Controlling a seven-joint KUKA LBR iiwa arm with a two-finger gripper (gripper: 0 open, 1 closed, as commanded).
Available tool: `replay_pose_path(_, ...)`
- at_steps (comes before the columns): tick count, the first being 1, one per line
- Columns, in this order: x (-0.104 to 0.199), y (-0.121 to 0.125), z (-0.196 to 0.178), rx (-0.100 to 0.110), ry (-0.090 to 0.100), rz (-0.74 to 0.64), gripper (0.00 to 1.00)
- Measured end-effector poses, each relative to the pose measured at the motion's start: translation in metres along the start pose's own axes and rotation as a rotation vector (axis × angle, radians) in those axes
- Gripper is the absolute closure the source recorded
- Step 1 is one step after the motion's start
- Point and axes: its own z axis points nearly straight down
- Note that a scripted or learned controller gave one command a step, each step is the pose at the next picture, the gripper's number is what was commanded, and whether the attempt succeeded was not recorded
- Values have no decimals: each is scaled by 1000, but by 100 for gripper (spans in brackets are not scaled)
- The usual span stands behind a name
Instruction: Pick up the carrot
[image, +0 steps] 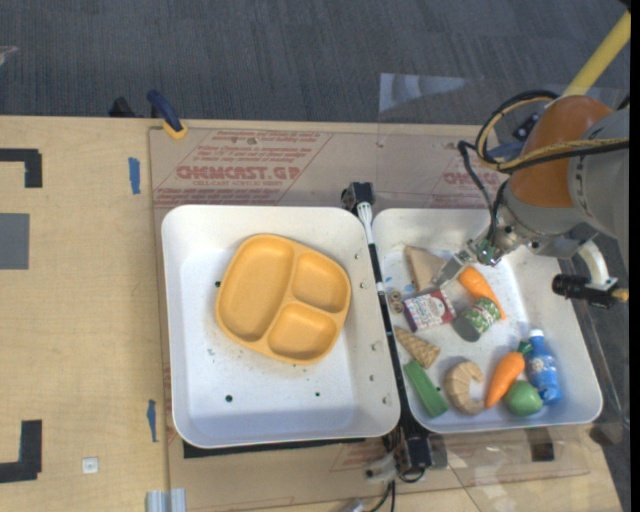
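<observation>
Carrot-wise, I see two short orange tapered plastic carrots in the right white bin (585, 345): one (478, 283) just below my gripper (468, 262), whose slim fingers look slightly parted and empty, the other (505, 376) farther toward the bin's near edge, beside a green fruit (523, 398).

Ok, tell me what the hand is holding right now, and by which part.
Cannot be told. The hand sits at the top end of a carrot in the right bin, but a grip isn't visible. A second carrot lies apart.
</observation>
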Motion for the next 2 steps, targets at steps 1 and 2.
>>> replay_pose_path(1,-4,1,-14,-5,-11,-1,100)
replay_pose_path(2,70,56,-102,-4,-2,-206,100)
